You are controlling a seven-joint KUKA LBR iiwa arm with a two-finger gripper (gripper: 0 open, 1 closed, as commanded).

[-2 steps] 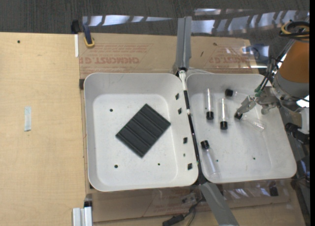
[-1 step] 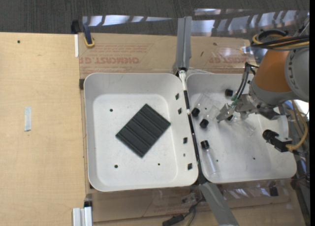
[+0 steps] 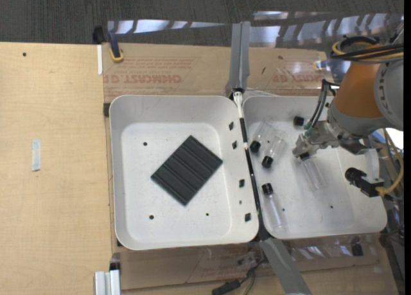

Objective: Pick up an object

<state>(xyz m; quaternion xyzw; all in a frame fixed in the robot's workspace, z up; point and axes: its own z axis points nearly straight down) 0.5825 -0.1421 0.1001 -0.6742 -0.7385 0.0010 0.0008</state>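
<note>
The gripper (image 3: 304, 150) hangs low over the right bin (image 3: 359, 223); whether it is open or closed cannot be told from here. A clear tube (image 3: 312, 174) lies just below it, seemingly apart from it. Left of the gripper lie two clear vials with black caps (image 3: 267, 152), and another vial (image 3: 271, 201) lower left. Far left, in the other bin (image 3: 128, 223), rests a dark ribbed slab (image 3: 187, 169).

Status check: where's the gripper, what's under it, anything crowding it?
Gripper low in right bin. Clear vial lying just below it, not held. Other black-capped vials to its left; black ribbed pad in left bin.
</note>
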